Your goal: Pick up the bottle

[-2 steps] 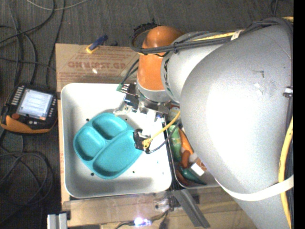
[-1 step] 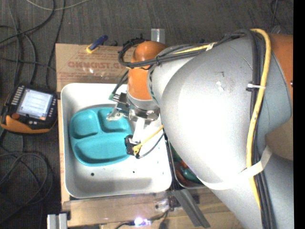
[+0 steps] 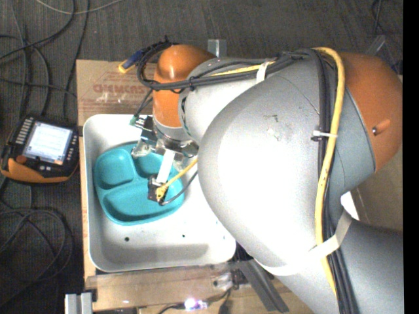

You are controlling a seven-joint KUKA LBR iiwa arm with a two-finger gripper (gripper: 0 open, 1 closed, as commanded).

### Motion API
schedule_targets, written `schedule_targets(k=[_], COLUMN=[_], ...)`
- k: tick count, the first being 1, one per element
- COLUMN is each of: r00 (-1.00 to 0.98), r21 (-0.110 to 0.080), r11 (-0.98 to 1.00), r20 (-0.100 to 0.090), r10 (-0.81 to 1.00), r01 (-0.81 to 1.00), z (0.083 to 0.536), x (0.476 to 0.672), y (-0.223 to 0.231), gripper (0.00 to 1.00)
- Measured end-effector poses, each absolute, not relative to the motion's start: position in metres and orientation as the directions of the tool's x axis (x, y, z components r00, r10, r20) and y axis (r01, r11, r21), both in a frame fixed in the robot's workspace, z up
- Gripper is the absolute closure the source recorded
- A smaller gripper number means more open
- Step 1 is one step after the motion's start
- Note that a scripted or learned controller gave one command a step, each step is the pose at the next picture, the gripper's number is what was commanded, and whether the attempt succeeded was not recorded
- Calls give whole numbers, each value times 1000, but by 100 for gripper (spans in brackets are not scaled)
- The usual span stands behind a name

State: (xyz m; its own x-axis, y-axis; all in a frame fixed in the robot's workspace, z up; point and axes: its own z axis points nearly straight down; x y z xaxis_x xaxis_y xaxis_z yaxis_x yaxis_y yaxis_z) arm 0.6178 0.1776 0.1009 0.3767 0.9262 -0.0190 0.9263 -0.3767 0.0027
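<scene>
Pincer (image 3: 145, 153) hangs over teal tray (image 3: 118, 178) in white bin (image 3: 141, 244)

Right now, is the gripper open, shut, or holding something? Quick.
Gripper: cannot be told from this view; it sits over the teal dish in the white bin.
</scene>
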Motion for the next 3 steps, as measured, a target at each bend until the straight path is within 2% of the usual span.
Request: schedule_targets(k=[1, 2, 3], r00=[391, 617, 614], r21=[-6, -4, -8], r11=[-392, -617, -615], r20=[-61, -14, -27], r10=[918, 787, 789], r01=[920, 787, 789], z=[102, 234, 239], x=[615, 596, 594], y=[155, 184, 183], gripper=[100, 100, 100])
